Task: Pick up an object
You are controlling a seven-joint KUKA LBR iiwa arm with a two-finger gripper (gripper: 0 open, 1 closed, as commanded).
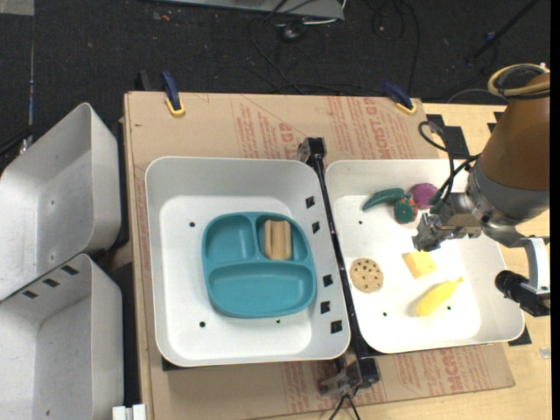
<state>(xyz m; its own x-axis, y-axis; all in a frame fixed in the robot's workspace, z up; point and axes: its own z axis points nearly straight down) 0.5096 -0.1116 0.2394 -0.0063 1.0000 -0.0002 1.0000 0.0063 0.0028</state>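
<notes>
Pincer (429,237): suspended over the right bin, directly above the upper edge of the yellow block. Dark finger assembly seen from above; whether it is spread or shut cannot be told, and nothing is visible between its tips.
Left bin (166,234): white, shallow; holds a teal divided tray (254,278).
Tray contents: one tan bread-like piece (277,239) lying in the upper right compartment.
Right bin (490,322): white, shallow; holds the loose items listed below.
Cookie (367,275): flat, round, speckled; lies near the left wall, well apart from the pincer.
Green pepper (384,199): curved, at the upper part of the bin, with a small teal piece (404,210) just beside it.
Purple item (424,193): rounded, next to the teal piece, just above the pincer.
Yellow block (420,264): nearest candidate for the pick; lies just below the pincer. Judged light and rigid, with flat faces that offer a firm hold. Recommended grasp: across two opposite flat sides, at mid-body.
Banana (438,297): lies diagonally below the block. Judged light, smooth and curved, so liable to slip or roll; grasp across the middle of its width.
Worktop (236,129): brown board carrying both bins.
</notes>
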